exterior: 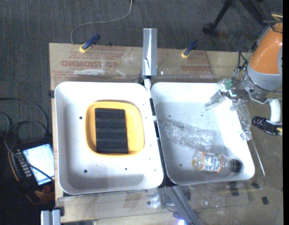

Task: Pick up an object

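The two-finger metal gripper [231, 108] is hovering with fingers spread, gripping nothing. Below-left of them, in the right white bin [181, 90], one crumpled clear plastic wrapper [187, 134] and one clear plastic bottle [214, 162] are lying — touching. One yellow-rimmed black ridged block [114, 128] is sitting far left.

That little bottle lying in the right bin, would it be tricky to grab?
Probably. The bottle lies on its side, so a nudge may roll it. Its clear, smooth body looks slippery, and it seems light, likely skidding across the bin if pushed.
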`<state>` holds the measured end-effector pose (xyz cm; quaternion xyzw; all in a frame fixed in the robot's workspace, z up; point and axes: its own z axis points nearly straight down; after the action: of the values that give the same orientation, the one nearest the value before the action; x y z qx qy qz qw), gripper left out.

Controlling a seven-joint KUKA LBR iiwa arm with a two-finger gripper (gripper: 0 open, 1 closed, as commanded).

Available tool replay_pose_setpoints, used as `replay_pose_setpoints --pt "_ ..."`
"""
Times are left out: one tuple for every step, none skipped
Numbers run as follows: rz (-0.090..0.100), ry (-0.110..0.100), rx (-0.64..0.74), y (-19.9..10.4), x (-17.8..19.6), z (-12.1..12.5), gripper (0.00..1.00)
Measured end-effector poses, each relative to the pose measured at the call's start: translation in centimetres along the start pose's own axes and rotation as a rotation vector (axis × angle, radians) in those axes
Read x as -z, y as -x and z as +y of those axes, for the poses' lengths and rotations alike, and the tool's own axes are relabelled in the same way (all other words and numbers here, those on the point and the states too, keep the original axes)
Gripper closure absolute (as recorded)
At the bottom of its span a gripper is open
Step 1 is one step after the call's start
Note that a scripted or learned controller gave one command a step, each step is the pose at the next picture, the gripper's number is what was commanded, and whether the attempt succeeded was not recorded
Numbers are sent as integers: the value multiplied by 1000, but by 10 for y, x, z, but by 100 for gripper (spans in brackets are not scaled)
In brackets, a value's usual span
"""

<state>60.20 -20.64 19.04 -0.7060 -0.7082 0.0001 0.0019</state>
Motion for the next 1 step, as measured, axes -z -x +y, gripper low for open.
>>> replay_pose_setpoints --pt "-4 0 124 10 4 -62 0"
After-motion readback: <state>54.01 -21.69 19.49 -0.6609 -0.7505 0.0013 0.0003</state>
